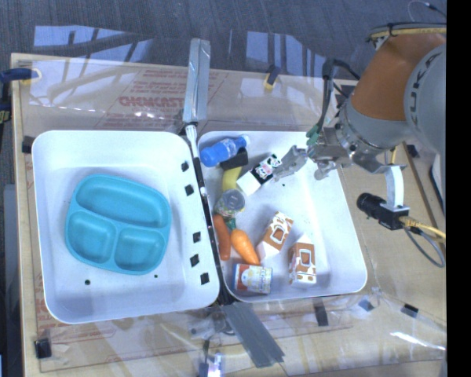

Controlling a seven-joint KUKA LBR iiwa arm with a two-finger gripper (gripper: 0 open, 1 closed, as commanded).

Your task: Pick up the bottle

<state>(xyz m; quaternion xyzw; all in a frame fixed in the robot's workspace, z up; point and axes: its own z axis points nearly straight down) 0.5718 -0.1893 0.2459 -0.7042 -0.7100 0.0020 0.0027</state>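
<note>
The bottle is blue and lies on its side in the far left corner of the right bin, against a black item. My gripper hangs over the far middle of that bin, to the right of the bottle and well apart from it. Its fingers are spread open with nothing between them. The left fingertip is close to a small cow-patterned box.
The right bin also holds a yellow and white item, a tin can, two carrots, two orange and white cartons and a small tub. The left bin holds a blue divided plate.
</note>
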